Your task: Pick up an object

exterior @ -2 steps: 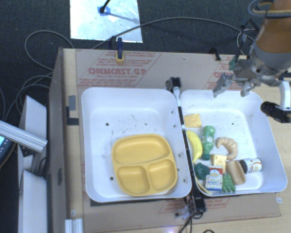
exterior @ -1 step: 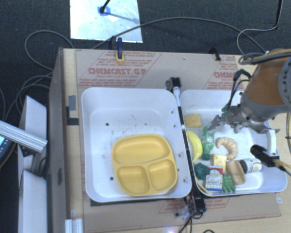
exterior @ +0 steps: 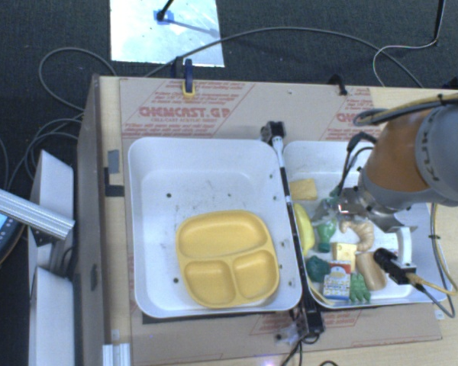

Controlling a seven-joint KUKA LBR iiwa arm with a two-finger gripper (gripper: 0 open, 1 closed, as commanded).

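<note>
1. The things to pick lie in a heap in the right bin (exterior: 320, 155), crowded toward its near half: a yellow banana-like piece (exterior: 304, 231) against the left wall, a pale yellow block (exterior: 304, 188) behind it, a dark green item (exterior: 318, 268), a small printed box (exterior: 337, 287), a green ridged piece (exterior: 359, 288) and a tan curved piece (exterior: 363, 233).
2. The claw (exterior: 342, 208) is low over this heap, near the tan curved piece and a small green piece. The wrist hides its tips, so I cannot tell if it is open or closed, or if it grips anything.
3. The grey arm (exterior: 412, 166) with its orange band comes in from the right and covers much of the bin.
4. The left bin (exterior: 160, 166) carries a yellow divided tray (exterior: 227, 258), well apart from the claw.
5. Both bins stand on a desk (exterior: 214, 105) covered with printed cardboard.
6. Risk, in my judgement: the things touch each other closely, so the claw may close on two at once, or push one aside and catch nothing. The curved, smooth pieces may also slip out during lifting.
</note>
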